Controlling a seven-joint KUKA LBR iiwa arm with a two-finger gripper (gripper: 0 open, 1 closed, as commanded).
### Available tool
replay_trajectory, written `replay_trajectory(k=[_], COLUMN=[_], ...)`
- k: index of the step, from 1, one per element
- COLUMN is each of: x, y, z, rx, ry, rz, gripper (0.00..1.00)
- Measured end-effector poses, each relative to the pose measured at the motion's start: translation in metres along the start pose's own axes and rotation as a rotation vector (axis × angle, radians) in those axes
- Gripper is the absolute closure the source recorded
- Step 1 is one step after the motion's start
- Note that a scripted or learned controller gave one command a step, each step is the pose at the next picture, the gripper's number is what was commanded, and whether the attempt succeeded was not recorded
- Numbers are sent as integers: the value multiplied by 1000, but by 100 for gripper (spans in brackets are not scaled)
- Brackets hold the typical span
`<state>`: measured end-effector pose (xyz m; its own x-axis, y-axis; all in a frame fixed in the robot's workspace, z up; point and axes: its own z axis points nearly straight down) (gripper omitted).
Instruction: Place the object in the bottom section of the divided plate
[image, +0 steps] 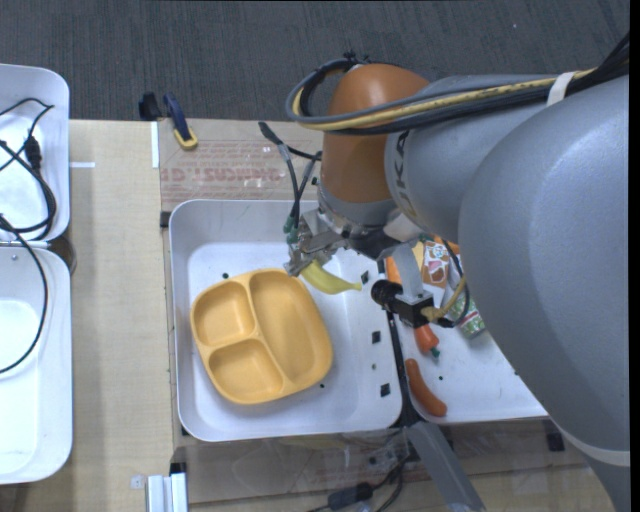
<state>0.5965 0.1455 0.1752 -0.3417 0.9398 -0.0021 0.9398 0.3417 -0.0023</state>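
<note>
Starting nearest: passing over a sausage (425, 390) lying in the right-hand bin (490, 390), apart from the work. Moving inward to the yellow divided plate (215, 380), resting flat in the middle bin (185, 330) on the worktop (110, 300), with its bottom section (245, 368) sitting open at the near edge.

Just beyond the plate's far-right rim, finding the object, a small yellow banana (330, 281), lying tilted beside the plate, its upper end right under the gripper (303, 258). Not being able to tell whether the gripper is closed on that end or merely touching it.

Judging the banana as light, curved and smooth-skinned, probably a stiff toy, so likely pivoting or slipping if pinched at the tip. Favouring a hold across the thicker middle, square to the curve, squeezing gently. Expecting a short carry toward the near side, lowering before letting go to avoid a bounce over the divider.

Farthest back, noting printed cardboard (225, 170) and a blue clamp (178, 120).
</note>
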Motion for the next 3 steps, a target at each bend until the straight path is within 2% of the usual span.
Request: replay_trajectory(k=[1, 2, 3], x=[-32, -23, 4], y=[-61, -49, -77], z=[-15, 34, 12], rx=[0, 2, 3], ry=[0, 1, 2], rz=[22, -17, 77], gripper=[100, 100, 100])
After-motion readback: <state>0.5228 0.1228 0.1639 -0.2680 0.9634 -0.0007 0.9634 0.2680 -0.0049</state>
